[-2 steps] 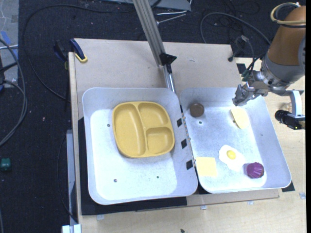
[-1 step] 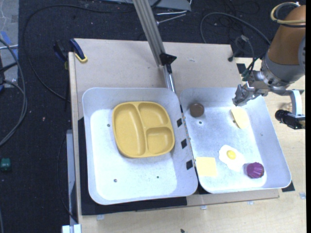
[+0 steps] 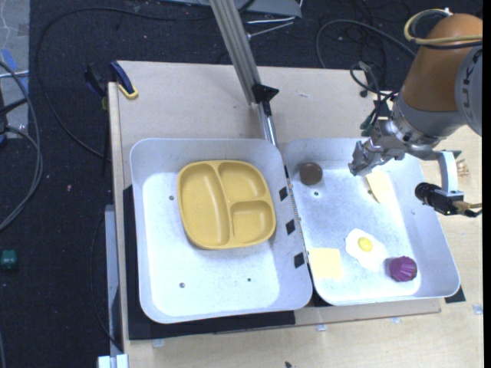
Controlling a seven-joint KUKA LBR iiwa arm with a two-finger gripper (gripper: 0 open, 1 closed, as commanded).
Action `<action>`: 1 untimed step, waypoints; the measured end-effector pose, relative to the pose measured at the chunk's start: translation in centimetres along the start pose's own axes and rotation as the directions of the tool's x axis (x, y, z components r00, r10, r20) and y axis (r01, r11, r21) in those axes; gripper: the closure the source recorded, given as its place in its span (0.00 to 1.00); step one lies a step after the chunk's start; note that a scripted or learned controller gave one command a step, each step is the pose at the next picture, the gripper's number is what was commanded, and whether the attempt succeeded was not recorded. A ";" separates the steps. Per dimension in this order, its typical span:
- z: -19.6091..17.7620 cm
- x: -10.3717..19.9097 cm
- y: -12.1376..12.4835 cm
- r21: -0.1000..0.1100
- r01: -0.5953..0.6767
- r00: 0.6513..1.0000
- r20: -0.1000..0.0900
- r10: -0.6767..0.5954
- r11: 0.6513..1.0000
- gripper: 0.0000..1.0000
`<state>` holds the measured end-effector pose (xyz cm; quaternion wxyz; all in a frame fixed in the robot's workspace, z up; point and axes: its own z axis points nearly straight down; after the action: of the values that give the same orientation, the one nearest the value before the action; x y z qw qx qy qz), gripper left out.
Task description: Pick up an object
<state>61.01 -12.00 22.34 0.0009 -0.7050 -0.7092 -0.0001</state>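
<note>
My gripper (image 3: 362,165) hangs over the back of the right bin (image 3: 430,228), just left of a pale yellow wedge (image 3: 377,185) that lies on the bin floor. A brown round piece (image 3: 310,174) sits at the bin's back left. Near the front lie a yellow square slice (image 3: 326,263), a fried egg (image 3: 364,246) and a purple lump (image 3: 400,267). Nothing shows between the gripper's tips.
The left bin (image 3: 153,228) holds a yellow divided plate (image 3: 226,203). A slanted metal pole (image 3: 239,44) rises behind the bins where they meet. Black clips (image 3: 290,213) line the seam between the two bins.
</note>
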 end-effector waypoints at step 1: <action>-1.0 4.7 -1.0 0.000 0.000 1.000 0.000 0.000 1.000 1.00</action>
<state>59.99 -7.30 23.36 0.0008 -0.7050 -0.7092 -0.0001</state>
